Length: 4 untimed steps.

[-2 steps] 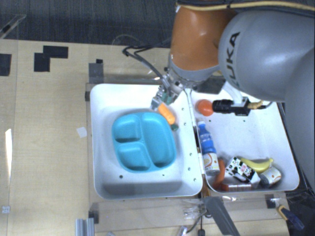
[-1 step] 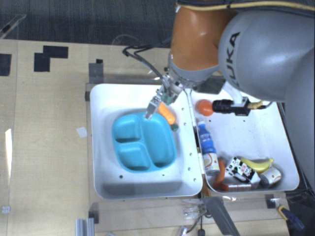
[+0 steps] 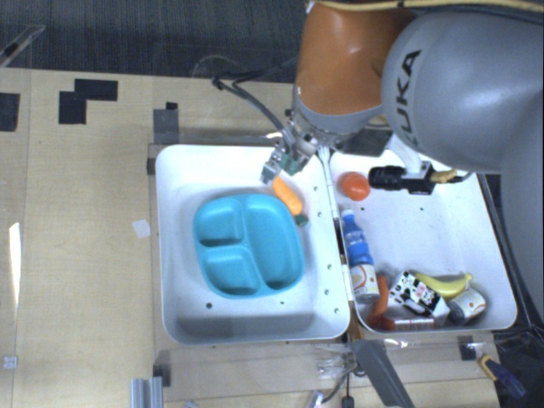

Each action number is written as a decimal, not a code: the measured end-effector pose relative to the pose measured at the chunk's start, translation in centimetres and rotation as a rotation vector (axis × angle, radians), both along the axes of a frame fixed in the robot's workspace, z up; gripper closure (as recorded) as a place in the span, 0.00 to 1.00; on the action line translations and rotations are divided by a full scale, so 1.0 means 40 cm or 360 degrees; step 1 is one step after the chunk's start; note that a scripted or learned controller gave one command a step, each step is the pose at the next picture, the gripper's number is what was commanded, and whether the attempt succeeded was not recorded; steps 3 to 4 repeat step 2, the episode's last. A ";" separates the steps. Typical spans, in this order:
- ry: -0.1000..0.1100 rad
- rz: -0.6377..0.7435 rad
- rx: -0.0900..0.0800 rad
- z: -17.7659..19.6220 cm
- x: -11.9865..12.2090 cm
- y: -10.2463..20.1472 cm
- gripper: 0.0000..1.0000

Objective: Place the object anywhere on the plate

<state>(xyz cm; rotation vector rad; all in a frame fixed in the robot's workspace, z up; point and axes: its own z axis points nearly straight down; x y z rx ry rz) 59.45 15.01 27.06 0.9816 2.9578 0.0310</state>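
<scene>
Camera view is looking down at a slant on a pale wooden bench [image 3: 76, 253] that is carrying two shallow white bins side by side. A bright blue plate [image 3: 248, 245] with three compartments is lying in the middle of the left bin [image 3: 183, 313], tilted slightly so its corners are pointing toward the bin's walls. An orange carrot-shaped object [image 3: 289, 196], small, elongated and smooth with a darker greenish tip at its lower end, is lying at a diagonal at the plate's far right corner, close to the wall between the two bins. It is touching or overlapping the plate's rim there; which of the two is not clear.

A large grey arm [image 3: 459, 75] with an orange band is reaching in from the right and is covering the far right part of the scene. Its gripper [image 3: 280, 167] is hanging over the far right corner of the left bin, just above the carrot-shaped object's upper end. Whether the fingers are spread or closed cannot be told, and nothing is visibly sitting between them.

The right bin [image 3: 484, 253] is holding an orange-red ball [image 3: 354, 185] near its far left corner, a blue and white bottle [image 3: 357, 253] lying along its left wall, and a yellow banana [image 3: 446, 285] among a cluster of small items at its near edge.
</scene>
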 end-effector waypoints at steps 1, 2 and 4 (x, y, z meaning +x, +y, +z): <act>0.0035 0.0364 -0.0021 -0.108 -0.096 -0.045 1.00; 0.0034 0.0364 -0.0020 -0.107 -0.096 -0.045 0.00; 0.0034 0.0364 -0.0020 -0.107 -0.096 -0.045 0.00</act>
